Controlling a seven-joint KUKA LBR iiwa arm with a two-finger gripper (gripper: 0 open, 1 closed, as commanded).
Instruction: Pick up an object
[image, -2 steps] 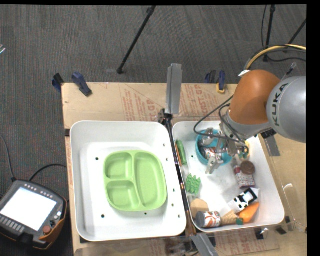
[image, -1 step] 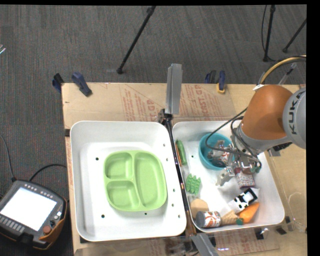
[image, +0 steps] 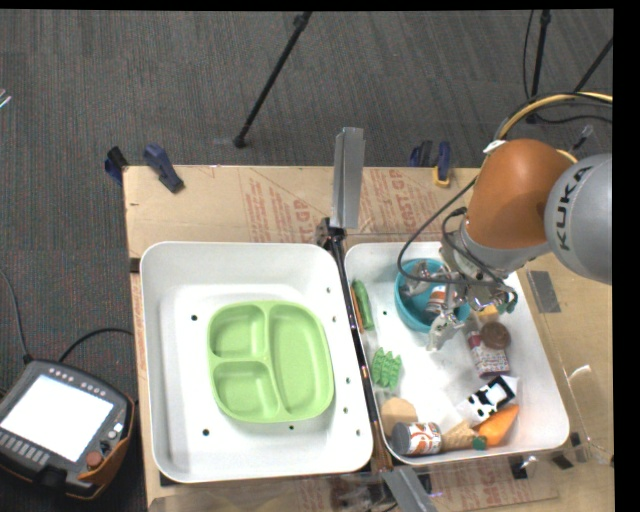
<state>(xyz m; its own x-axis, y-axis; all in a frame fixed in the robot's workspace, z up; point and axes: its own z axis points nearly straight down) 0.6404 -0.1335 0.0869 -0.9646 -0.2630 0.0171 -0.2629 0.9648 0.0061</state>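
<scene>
The right bin (image: 535, 370) holds several small objects. A blue bowl (image: 412, 300) sits at its far left with something small inside. A dark red jar (image: 490, 347) lies near the middle right. Along the front are a black-and-white block (image: 490, 396), an orange carrot (image: 501, 424), a cone (image: 458, 435), a small can (image: 418, 438) and a tan piece (image: 398, 409). A green ridged toy (image: 387, 368) and a slim green stick (image: 361, 303) lie by the left wall. My gripper (image: 455, 320) hangs low over the bowl's right rim, just left of the jar.
The left bin (image: 170, 300) holds a green divided plate (image: 270, 360). A grey post (image: 347, 185) stands behind the seam between the bins. Clamps sit on the bench's back edge. A teach pendant (image: 60, 425) lies on the floor at lower left.
</scene>
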